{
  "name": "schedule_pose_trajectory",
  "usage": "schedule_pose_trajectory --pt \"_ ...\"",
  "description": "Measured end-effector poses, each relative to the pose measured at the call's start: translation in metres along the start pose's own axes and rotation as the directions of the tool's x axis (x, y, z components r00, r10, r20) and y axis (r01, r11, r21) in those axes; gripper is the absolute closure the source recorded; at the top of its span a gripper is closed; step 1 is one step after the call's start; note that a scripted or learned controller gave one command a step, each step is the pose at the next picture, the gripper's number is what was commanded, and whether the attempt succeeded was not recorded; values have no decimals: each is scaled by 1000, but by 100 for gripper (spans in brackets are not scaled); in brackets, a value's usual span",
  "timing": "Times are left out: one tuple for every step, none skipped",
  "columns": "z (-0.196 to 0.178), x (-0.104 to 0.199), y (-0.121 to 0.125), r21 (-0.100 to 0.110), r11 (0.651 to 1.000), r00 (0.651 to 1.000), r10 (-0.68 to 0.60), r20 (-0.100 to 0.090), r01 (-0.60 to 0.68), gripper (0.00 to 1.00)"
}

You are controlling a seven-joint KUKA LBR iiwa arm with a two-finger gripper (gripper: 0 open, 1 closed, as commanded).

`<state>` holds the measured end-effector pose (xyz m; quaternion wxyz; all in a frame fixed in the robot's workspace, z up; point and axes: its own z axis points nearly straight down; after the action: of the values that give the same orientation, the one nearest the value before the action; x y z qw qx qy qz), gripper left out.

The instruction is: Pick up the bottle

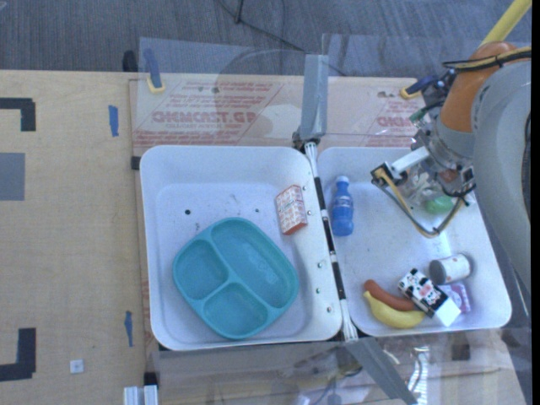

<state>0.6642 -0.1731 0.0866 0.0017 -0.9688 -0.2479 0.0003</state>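
Observation:
The bottle [341,207] is blue with a blue cap and lies in the right bin [498,310], close against its left wall and pointing toward the back. My gripper [419,194] hangs over the back right part of the same bin. It is well to the right of the bottle and apart from it. A small green object [439,202] shows just under the gripper's frame.
The left bin [156,226] holds a teal divided plate [236,277] and a small red-and-white box [291,209]. At the right bin's front lie a banana [395,314], a sausage [388,297], a black-and-white cube [419,287], a white cylinder [451,267] and a purple item [461,296].

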Motion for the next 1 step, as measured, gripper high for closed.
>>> schedule_pose_trajectory --pt "-97 -22 8 -3 994 994 111 1 -111 100"
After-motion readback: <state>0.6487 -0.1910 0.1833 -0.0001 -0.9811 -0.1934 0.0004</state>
